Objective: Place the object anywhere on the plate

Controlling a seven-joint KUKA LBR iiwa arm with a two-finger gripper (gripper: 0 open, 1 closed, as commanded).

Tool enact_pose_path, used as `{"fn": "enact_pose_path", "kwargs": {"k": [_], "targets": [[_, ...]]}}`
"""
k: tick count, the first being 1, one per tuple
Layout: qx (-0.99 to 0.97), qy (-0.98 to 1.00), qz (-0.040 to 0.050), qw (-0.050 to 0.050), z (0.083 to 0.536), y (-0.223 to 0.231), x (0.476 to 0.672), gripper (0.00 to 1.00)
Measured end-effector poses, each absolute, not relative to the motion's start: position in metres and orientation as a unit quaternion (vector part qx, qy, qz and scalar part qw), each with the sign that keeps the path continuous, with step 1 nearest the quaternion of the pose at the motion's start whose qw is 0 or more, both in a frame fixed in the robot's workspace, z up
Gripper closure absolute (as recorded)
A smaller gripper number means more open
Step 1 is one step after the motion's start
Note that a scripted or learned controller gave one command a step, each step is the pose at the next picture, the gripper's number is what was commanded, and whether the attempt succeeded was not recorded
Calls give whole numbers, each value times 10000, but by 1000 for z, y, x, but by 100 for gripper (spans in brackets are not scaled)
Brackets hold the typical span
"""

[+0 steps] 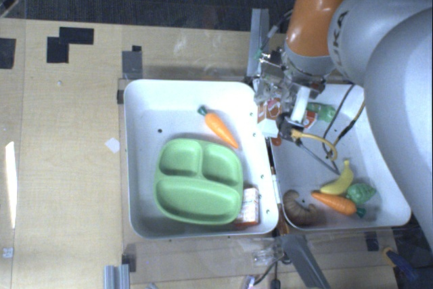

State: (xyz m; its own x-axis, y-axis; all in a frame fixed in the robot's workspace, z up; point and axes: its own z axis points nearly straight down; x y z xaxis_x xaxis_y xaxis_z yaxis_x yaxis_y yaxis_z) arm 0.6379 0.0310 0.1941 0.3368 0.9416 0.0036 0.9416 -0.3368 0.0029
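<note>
The green plate (200,181), split into compartments, lies in the left white bin (145,145). My gripper (276,107) hangs over the wall between the two bins, near their far end. A small red and white packet (272,109) shows between its fingers, and the gripper is shut on it. The packet is above the left bin's right edge, up and to the right of the plate. An orange carrot (220,129) with a green top lies in the left bin just beyond the plate's far edge.
A small labelled packet (249,206) leans at the plate's near right corner. The right bin (389,210) holds a banana (339,181), a second carrot (334,202), a green leafy item (360,193), a brown ring-shaped item (300,208) and a green item (323,110) by the wrist. Cables trail from the wrist.
</note>
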Motion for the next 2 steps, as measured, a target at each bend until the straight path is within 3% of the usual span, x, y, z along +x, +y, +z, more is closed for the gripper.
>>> {"fn": "enact_pose_path", "kwargs": {"k": [1,2], "targets": [[8175,5759,25,3,194,31,638,0],[8175,5760,39,7,205,32,640,100]]}}
